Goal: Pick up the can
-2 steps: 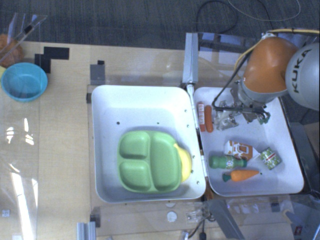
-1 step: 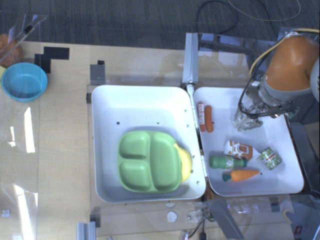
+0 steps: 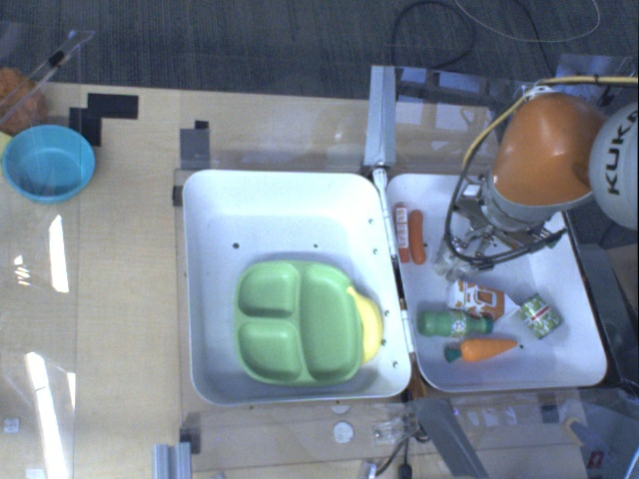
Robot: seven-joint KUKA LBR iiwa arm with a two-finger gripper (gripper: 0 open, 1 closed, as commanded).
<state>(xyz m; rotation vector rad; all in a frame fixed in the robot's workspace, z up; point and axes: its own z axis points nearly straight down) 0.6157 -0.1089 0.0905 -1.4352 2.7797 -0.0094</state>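
Seen from above, the pale wooden bench point(image 3: 120, 267) carries two white bins: the left bin point(image 3: 290, 193), which is the wider, and the right bin point(image 3: 584, 327), where I am working the arm point(image 3: 539, 153) remotely. Its orange band hangs over that bin's upper half.

A green divided tray point(image 3: 300, 322) lies in the left bin, with a yellow piece point(image 3: 370, 327) poking out from under its right edge. A blue bowl point(image 3: 48, 163) sits well apart at the bench's far left.

The gripper point(image 3: 486, 245) hovers low over the right bin's middle. From this angle I cannot tell whether it is open or closed, and I see nothing in its grasp.

The can point(image 3: 475, 299), as best I can judge, is the white-and-brown labelled piece just below the gripper. I cannot make out its shape for certain. A green bottle point(image 3: 451, 323) lies touching or nearly touching its lower side, with a carrot point(image 3: 484, 349) just beyond that. A small green-and-white carton point(image 3: 539, 315) sits near its right, and a red sausage point(image 3: 416, 238) lies by the bin's left wall.

To do this well, I would centre over the can's upper, bottle-free side and come down straight. The grip should close across its narrow width, so the bottle is not pinched in with it.
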